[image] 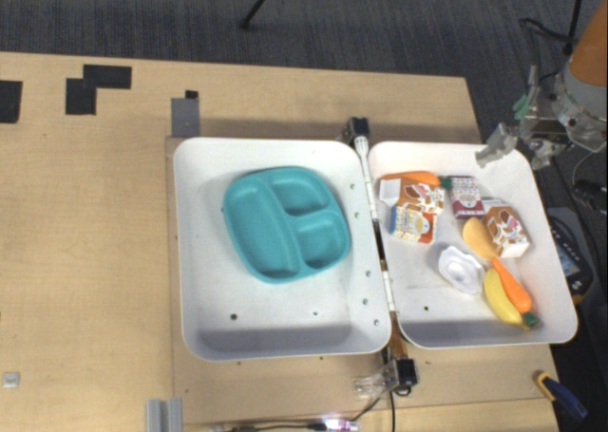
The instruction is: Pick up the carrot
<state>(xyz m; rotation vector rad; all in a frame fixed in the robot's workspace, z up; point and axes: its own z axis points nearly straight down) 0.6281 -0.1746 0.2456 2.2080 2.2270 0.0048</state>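
Finding the carrot lying flat inside the right bin, toward that bin's lower right corner as seen from the camera, slanting with its green end nearest the corner. Noting it touching a yellow banana, pressed along its side and sitting slightly more toward the right bin's middle. Seeing a small white cup just beside both, closer to the right bin's centre and apart from the walls. Spotting a yellow-orange oval fruit a little farther up the right bin, leaning against a red-and-white carton. Counting more packs along the right bin's upper half: a purple carton and an orange-and-white carton close to the bin's left wall. Catching the gripper hovering over the right bin's upper right rim, well apart from the carrot and carrying nothing visible. Not managing to tell at this angle whether it is spread or pressed together. Tracing the arm reaching in from beyond the right bin's upper right corner. Seeing the left bin touching the right bin's left wall, holding a teal divided plate. Noting the wooden bench carrying the right bin and stretching away well past its left neighbour.
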